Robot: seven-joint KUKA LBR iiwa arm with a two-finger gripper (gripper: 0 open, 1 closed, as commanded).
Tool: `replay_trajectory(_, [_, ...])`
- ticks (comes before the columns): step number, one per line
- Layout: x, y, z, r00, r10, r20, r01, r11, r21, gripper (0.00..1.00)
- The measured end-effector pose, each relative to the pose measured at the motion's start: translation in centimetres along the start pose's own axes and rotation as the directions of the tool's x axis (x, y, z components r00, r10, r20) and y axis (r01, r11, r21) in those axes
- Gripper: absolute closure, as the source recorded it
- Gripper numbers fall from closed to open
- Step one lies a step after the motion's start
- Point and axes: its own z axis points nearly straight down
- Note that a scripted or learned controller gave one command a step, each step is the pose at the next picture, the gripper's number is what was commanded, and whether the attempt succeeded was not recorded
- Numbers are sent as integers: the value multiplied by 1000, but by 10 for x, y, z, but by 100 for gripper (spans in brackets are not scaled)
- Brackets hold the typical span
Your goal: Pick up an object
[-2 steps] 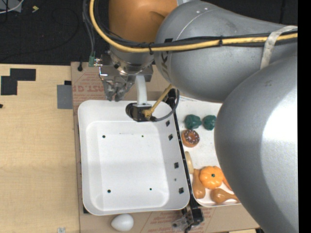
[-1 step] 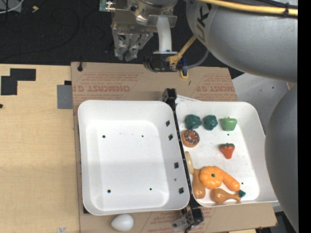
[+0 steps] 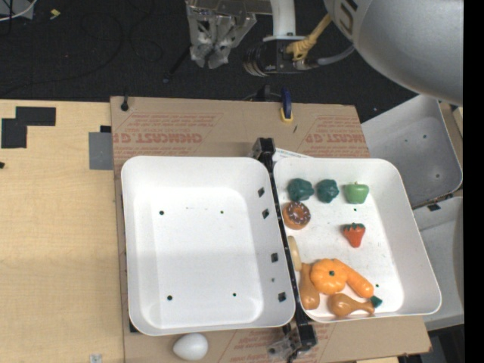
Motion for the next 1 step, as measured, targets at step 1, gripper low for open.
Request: replay_trajectory(1, [-1, -28, 213, 1000, 4, 10, -4, 1000, 25, 100])
